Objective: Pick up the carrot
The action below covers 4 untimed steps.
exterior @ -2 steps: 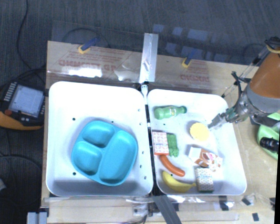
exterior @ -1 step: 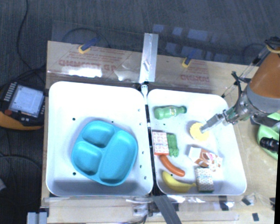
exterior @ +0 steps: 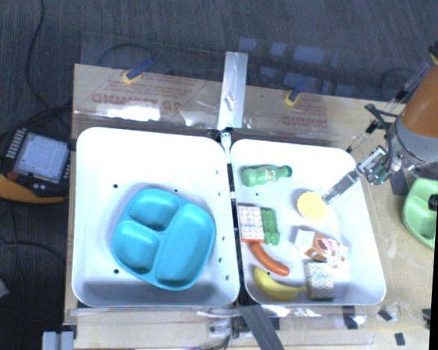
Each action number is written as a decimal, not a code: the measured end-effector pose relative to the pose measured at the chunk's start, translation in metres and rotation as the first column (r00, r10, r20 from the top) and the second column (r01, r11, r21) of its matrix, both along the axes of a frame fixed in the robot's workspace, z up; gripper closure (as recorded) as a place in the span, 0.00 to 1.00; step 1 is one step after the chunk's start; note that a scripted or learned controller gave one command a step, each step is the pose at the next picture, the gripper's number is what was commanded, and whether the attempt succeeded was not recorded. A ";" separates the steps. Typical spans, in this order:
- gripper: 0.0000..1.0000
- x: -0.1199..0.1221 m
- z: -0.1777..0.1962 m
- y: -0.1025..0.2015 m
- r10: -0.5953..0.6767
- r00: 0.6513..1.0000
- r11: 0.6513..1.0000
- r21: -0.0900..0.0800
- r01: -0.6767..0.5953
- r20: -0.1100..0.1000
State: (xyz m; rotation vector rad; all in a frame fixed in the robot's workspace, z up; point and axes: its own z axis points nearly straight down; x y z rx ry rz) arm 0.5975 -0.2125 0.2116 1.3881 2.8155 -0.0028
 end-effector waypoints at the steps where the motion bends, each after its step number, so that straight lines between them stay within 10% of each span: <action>1: 0.00 -0.008 -0.036 0.024 -0.312 0.950 0.950 0.003 0.312 -0.002; 2: 0.00 0.024 -0.026 -0.011 -0.022 1.000 1.000 -0.001 0.022 0.000; 3: 0.00 -0.016 -0.052 0.019 0.080 0.997 0.997 0.002 -0.080 -0.002; 4: 0.00 0.030 -0.039 0.044 0.146 0.989 0.989 0.001 -0.146 0.001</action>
